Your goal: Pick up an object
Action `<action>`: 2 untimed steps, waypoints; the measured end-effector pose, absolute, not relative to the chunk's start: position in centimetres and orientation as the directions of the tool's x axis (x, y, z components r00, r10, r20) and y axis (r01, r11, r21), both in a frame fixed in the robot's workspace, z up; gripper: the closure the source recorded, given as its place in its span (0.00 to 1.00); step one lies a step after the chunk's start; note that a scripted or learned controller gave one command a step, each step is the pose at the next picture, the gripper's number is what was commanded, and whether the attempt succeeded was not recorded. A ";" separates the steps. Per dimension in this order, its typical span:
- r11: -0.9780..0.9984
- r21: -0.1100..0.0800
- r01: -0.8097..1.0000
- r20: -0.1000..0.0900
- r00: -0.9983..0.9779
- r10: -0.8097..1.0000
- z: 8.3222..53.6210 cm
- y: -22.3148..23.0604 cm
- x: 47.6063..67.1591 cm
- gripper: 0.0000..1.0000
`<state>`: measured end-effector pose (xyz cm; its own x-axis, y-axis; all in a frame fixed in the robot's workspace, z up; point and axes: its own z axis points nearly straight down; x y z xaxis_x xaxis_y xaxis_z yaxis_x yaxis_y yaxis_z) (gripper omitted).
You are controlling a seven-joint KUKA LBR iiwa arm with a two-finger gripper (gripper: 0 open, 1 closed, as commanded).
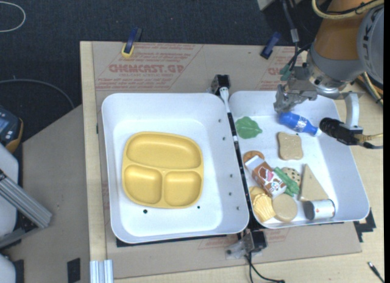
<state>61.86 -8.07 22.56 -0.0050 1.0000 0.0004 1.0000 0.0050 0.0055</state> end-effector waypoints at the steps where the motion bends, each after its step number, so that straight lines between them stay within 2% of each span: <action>1: 0.006 0.007 1.000 0.000 -0.006 1.000 23.5 -4.5 66.5 1.00; 2: 0.001 0.004 1.000 -0.002 -0.001 1.000 23.3 -4.0 66.7 1.00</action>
<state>66.73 -4.01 23.30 -0.0010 1.0000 -0.0016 1.0000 0.0010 0.0042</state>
